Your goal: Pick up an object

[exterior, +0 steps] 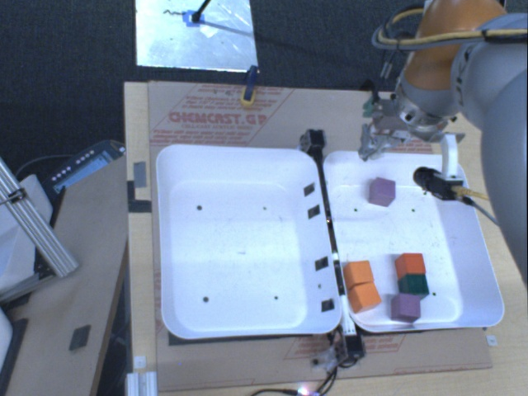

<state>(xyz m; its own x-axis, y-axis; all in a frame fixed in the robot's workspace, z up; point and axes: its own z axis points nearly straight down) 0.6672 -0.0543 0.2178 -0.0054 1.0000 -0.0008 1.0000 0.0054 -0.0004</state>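
My gripper [369, 149] hangs over the far edge of the right bin [470, 246], with nothing seen between its fingers. A purple cube [381, 191] lies just in front of it and slightly to the right, apart from it. Near the bin's front edge lie two orange blocks [361, 285] side by side, a red-orange block [410, 265] touching a dark green block [414, 284], and a second purple block [405, 307].
The left bin [239, 238] sits beside the right one, with black clips [320, 221] along the shared rim. A shiny metal sheet [195, 21] lies beyond the bins. A yellow and blue clamp [248, 87] stands at the cardboard's far edge.
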